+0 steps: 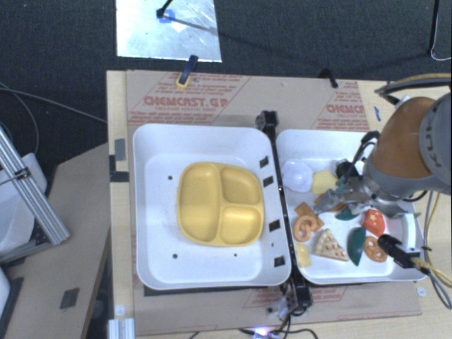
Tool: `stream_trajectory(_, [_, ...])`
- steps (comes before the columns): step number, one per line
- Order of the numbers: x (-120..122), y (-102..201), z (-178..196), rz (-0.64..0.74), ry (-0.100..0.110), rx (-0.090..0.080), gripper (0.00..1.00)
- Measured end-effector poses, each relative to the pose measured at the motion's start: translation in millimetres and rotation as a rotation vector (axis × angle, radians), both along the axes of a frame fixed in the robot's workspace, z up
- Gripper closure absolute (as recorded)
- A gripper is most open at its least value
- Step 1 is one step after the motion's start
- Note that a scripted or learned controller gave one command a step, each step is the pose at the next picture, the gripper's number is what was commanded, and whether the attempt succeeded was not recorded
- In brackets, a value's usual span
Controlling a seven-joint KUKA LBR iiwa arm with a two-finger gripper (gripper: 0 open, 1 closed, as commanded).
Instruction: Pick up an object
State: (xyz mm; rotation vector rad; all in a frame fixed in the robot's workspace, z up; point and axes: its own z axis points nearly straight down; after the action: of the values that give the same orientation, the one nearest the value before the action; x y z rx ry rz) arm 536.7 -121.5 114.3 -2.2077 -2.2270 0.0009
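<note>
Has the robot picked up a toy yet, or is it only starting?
Done so far: the arm has reached into the right bin, and its end effector is low among the toy foods, near the yellow piece and the cracker. In hand: nothing I can see lifted; whether it grips anything is hidden. Left to do: grab one and raise it. The yellow plate sits alone in the left bin.

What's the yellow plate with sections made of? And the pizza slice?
The yellow plate looks like plastic: smooth, one even colour, soft shine, moulded compartments. The pizza slice seems like a plastic or rubbery toy, with a matte, painted look; too small to tell which.
</note>
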Motion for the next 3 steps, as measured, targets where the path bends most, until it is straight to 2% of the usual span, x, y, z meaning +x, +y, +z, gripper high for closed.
stream_trajectory(1, [6,70,74,0.003,-0.013,-0.001,0.00])
stream_trajectory(2, [16,141,74,0.003,-0.007,-0.001,0.00])
stream_trajectory(3, [51,235,70,0.004,-0.010,-0.001,0.00])
